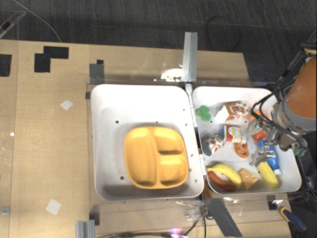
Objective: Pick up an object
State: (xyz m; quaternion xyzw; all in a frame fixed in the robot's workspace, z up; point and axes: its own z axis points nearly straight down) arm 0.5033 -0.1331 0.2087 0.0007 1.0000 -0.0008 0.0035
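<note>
Camera view: fingers (264,154) above corn (268,174), right bin (295,181).

Yellow divided plate (156,157) in left bin (106,108); toy food fills right bin (213,99)

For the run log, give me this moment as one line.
gripper: low in right bin, above corn | grasp: unclear | left bin: yellow divided plate | banana: front of right bin
</note>
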